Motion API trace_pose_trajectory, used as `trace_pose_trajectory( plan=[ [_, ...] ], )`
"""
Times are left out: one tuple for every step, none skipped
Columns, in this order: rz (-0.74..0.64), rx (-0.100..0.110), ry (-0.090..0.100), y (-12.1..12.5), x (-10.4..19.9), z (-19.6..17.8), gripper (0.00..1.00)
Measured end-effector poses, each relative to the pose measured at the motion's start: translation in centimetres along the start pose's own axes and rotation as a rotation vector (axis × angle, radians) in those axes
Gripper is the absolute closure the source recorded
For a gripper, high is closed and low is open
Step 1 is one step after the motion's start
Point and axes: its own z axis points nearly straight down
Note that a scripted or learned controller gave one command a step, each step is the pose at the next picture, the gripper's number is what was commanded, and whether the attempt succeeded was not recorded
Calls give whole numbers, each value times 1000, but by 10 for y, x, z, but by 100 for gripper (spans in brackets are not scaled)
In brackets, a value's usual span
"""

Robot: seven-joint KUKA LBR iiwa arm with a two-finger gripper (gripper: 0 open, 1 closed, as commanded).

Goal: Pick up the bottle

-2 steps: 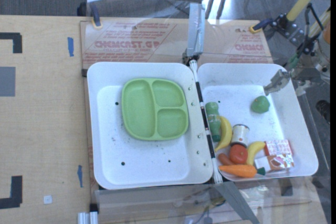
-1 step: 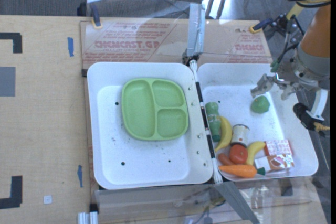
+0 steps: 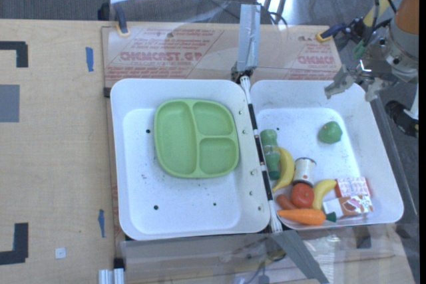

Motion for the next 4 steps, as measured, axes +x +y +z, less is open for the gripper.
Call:
trace_pose_trajectory(
  plan=[
    [-22, 3, 1, -13, -12, 115, 0],
    [-15, -5, 0, 3, -38, 196, 0],
    [-13, -9, -3, 4, -40, 184, 100],
    [-295, -2, -1, 19, 13, 73, 100]
  ],
)
